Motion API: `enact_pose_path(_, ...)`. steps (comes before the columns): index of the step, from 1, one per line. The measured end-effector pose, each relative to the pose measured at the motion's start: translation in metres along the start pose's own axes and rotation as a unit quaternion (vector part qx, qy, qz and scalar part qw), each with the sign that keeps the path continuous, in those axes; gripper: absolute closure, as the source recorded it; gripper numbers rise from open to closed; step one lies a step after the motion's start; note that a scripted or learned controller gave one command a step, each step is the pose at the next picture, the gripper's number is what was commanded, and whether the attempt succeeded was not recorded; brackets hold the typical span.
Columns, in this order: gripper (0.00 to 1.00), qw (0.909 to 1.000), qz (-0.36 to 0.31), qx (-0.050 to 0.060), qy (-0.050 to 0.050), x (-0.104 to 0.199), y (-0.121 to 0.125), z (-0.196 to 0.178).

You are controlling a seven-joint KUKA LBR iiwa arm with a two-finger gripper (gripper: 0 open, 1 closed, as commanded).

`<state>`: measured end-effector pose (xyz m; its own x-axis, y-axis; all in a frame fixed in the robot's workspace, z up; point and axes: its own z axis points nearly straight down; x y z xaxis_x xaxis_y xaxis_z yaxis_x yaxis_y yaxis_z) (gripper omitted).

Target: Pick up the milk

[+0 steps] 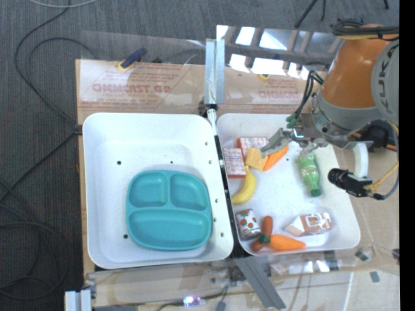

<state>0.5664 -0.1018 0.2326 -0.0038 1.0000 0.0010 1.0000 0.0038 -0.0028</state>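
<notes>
- White plastic is forming 2 shallow bins side by side on the bench: the left bin (104, 141) and the right bin (347, 229).
- Milk carton (310, 224): lying on its side in the near right corner of the right bin, long axis running roughly left to right with a slight upward tilt toward the right; its tapered white end is pointing left, toward the carrots. Red-orange panel with white marks is showing on top; the print is too small to read.
- Gripper (293, 137): hanging over the far middle of the right bin, well apart from the milk carton; its metal fingers are pointing left and down toward the cheese wedge. Whether they are spread or closed cannot be told, and nothing is showing between them.
- Arm (353, 76): reaching in from the right, orange band and grey housing sitting above the wrist.
- Green bottle (309, 172): lying lengthwise just below the gripper, between it and the milk carton.
- Cheese wedge (256, 159), yellow, touching a small carrot (277, 157).
- 2 red packets: one (252, 144) at the far side, one (234, 162) against the left wall; labels unreadable.
- Banana (246, 188): curving beside the left wall.
- Small can (248, 223), red and white, near the front left corner.
- 2 carrots at the front: a large one (285, 242) just left of the milk carton and a smaller one (266, 226) beside the can.
- Teal tray (170, 210) with 3 compartments: resting in the left bin.
- Cardboard sheet (133, 88) under the bins is bearing faded red lettering, not legible.
</notes>
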Motion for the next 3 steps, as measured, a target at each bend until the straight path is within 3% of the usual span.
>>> enact_pose_path(1,0.0,0.9962,0.087,0.001,0.0,-0.046,-0.052,0.086)
enact_pose_path(2,0.0,0.9976,0.07,-0.004,0.005,-0.102,-0.077,0.143)
enact_pose_path(3,1.0,0.9976,0.069,-0.007,0.003,-0.103,-0.076,0.134)
